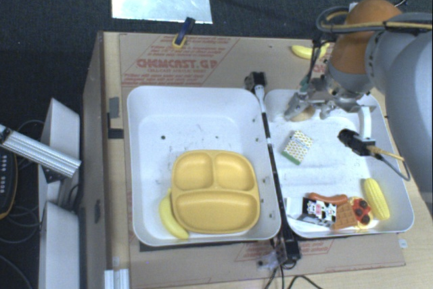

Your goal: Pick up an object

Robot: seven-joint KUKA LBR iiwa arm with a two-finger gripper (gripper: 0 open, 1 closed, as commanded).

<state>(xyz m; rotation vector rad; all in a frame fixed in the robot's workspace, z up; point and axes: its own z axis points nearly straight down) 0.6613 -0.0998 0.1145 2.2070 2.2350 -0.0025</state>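
My gripper is low over the back left corner of the right bin, its fingers spread apart. A small tan object lies on the bin floor just under the fingers, not clamped. Closer to the front, a green and white checkered block rests on the floor. A yellow corn cob lies at the front right. A cow-patterned toy with orange and waffle-coloured pieces sits along the front wall.
The left bin holds a yellow divided plate with a banana at its front left edge. A yellow item lies on the cardboard behind the right bin. The arm's grey body overhangs the right bin's right side.
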